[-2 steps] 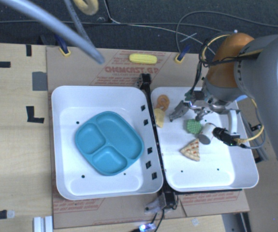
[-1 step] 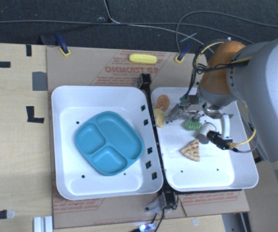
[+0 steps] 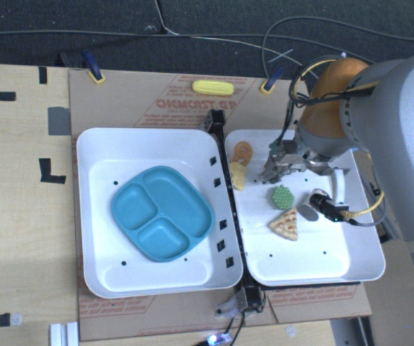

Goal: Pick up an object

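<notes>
Looks like nothing's grabbed yet: the pincer [image 3: 273, 170] hangs low in the right bin [image 3: 365, 265], can't tell its state, right above the green piece [image 3: 283, 196], with the pizza slice [image 3: 285, 224] nearby.

A blue tray [image 3: 162, 213] with three sections is lying flat in the left bin. In the right bin, a green ball [image 3: 282, 196] is sitting beside a pizza slice [image 3: 285, 225]. A brown round bit [image 3: 243, 151] and a pale yellow piece [image 3: 237, 176] are lying near the bin's left wall.
</notes>
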